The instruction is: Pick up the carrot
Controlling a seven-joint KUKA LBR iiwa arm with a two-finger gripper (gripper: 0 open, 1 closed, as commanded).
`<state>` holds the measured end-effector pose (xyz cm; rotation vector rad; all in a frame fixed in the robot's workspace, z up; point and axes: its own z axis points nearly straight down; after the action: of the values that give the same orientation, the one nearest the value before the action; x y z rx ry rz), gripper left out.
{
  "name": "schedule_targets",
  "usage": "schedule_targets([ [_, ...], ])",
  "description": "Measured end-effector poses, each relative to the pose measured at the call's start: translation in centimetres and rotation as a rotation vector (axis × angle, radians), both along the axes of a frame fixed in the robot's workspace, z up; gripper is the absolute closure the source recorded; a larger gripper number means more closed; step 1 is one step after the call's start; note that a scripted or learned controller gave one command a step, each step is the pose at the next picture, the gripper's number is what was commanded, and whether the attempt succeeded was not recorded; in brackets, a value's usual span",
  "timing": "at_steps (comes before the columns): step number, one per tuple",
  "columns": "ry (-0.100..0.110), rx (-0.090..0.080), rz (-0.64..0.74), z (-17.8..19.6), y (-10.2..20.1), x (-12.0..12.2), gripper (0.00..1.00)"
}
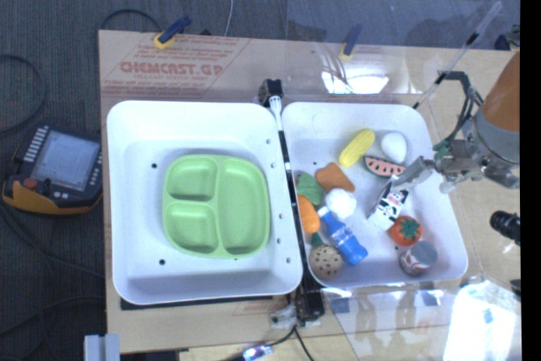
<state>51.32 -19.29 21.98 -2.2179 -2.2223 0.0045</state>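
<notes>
From the overhead camera we see two white bins side by side on the table (pixel 169 68). The left bin (pixel 135 182) holds a green divided plate (pixel 217 205). The right bin (pixel 439 207) holds the toys. The carrot (pixel 308 215) lies against that bin's left wall, orange, with its green top (pixel 309 188) just above it. Beside it we see a brown piece (pixel 336 177), a white ball (pixel 341 202), a blue bottle (pixel 343 237) and a cookie (pixel 325 261) at the near edge. Farther right lie a corn cob (pixel 357 147), a white egg (pixel 394 146), a watermelon slice (pixel 383 166), a small black-and-white carton (pixel 389 206), a strawberry (pixel 406 230) and a greyish round piece (pixel 418 257).

The arm (pixel 499 118) comes in from the right, and its hand (pixel 417 171) sits over the right half of the toy bin, near the watermelon slice and above the carton, well apart from the carrot. We cannot tell how the hand stands, and we see nothing held in it.
</notes>
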Motion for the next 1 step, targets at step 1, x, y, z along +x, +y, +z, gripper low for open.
schedule_targets([
  [1,-0.001,0.003,0.235,0.06,12.58,2.06,0.00],
])
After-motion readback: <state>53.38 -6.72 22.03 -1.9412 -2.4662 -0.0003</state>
